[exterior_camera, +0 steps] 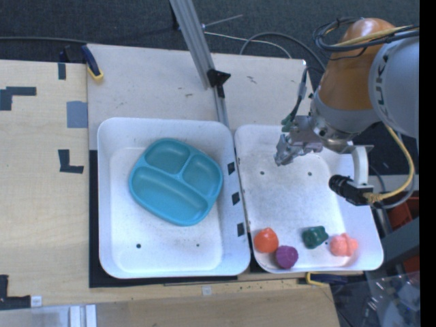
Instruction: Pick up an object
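Gripper over the right bin, four small objects along its near edge

The grey arm (381,67) is reaching in from the right, its orange band (354,60) sitting above the wrist, and the gripper (285,157) is hanging over the far part of the right bin (300,196). From this slanted angle I cannot tell how its fingers are set, and nothing is showing between them. Grey letters are running down the arm's casing at the right edge, but they are cut off and too blurred to read with any confidence.

The objects are lying in a row along the near edge of the right bin, well apart from the gripper: an orange piece (266,240), a purple piece (286,256) just beside it, a dark green piece (314,236), and a pink-orange piece (343,244) nearest the right wall.

In the left bin (116,182) a blue divided plate (176,180) is lying flat, with three compartments facing up.
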You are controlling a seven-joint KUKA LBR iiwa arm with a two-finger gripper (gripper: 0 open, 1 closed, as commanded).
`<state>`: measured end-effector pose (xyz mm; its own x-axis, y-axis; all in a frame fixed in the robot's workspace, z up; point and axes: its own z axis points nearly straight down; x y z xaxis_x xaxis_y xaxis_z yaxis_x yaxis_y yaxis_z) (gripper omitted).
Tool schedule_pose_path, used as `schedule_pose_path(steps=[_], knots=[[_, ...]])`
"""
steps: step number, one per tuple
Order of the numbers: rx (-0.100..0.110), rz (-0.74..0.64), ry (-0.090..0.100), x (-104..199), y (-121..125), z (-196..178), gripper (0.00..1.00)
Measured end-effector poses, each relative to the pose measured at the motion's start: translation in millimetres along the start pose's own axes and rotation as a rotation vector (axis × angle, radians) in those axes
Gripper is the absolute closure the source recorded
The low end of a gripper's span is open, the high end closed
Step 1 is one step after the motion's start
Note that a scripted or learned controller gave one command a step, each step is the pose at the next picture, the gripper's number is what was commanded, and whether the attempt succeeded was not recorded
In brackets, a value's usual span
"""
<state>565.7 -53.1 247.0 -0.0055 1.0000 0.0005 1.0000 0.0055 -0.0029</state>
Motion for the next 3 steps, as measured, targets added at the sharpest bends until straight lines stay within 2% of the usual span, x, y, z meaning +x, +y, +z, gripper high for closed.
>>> schedule_pose_path(steps=[1, 2, 3], knots=[[-0.001, -0.001, 0.0, 54.6, 18.2, 14.5, 1.0], [-0.002, 0.0, 0.0, 93.4, 39.7, 21.2, 1.0], [-0.004, -0.002, 0.001, 146.6, 64.2, 10.4, 1.0]])
